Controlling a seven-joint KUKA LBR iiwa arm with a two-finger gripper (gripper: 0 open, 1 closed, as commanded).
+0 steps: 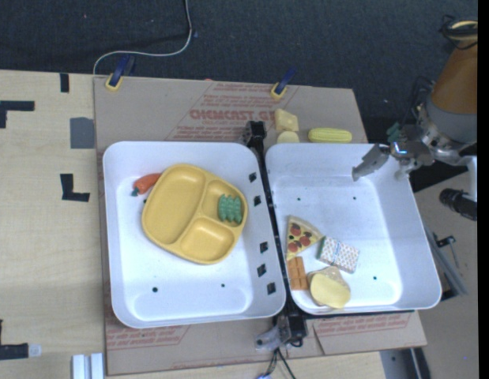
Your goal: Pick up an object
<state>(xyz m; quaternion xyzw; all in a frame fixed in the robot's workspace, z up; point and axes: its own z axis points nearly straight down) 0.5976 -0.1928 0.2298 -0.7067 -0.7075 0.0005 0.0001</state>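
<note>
In the right bin (386,235), toys (319,260) lie well below the gripper (373,162).

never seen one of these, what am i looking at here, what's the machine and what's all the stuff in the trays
This is one picture from a camera fixed above a bench, looking down at a slant. The machine is a robot arm, grey with an orange band, reaching in from the right. At its tip is a two-finger gripper, hovering over the far edge of the right bin; nothing shows between its fingers. Its job is to pick something up.

The left bin holds a yellow tray with a green toy in one compartment, and a toy carrot beside the tray. The right bin holds a toy pizza slice, a patterned packet and a yellow round piece. A toy corn lies on the bench behind it.
</note>
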